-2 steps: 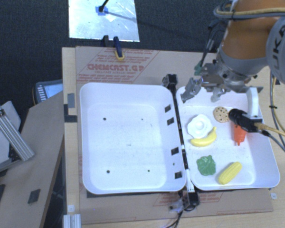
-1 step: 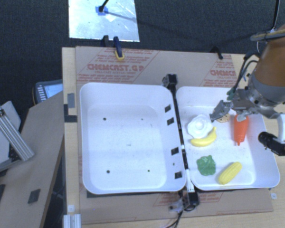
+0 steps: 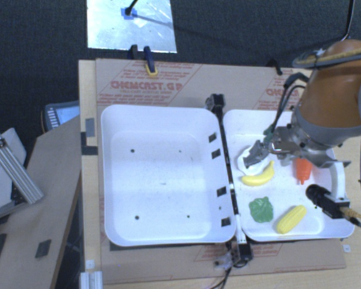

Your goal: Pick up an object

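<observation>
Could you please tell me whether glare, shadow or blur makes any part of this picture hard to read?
In the camera view, the right bin is bright, washing out its floor; the shiny sheet at the top catches glare; the gripper looks soft against the white, so its fingers are hard to read; the banana, green toy and corn stay sharp, casting faint shadows.

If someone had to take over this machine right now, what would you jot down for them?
Gripper: low in the right bin, just above the banana; whether it grips anything cannot be told.
Things: banana, green toy, corn cob and orange carrot-like toy all lie in the right bin. The left bin holds none of them.
Done: arm is down over the toys.
Left: nothing is seen lifted yet; a grasp and lift remain, probably of the banana.
</observation>
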`<act>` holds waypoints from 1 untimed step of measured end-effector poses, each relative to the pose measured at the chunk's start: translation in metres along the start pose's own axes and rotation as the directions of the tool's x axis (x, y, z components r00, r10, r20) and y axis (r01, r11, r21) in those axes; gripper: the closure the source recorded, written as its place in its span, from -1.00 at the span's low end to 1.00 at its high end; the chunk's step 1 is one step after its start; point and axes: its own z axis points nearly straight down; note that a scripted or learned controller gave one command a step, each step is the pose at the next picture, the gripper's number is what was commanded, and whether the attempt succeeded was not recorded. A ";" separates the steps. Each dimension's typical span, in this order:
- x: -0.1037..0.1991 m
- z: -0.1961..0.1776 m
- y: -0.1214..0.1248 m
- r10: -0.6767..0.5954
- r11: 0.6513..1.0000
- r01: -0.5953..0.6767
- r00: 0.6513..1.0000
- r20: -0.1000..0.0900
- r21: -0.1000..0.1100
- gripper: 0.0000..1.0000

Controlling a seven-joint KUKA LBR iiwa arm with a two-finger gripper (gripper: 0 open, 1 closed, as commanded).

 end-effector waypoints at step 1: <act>-0.014 -0.264 0.038 0.002 1.000 -0.002 1.000 0.004 -0.019 -1.00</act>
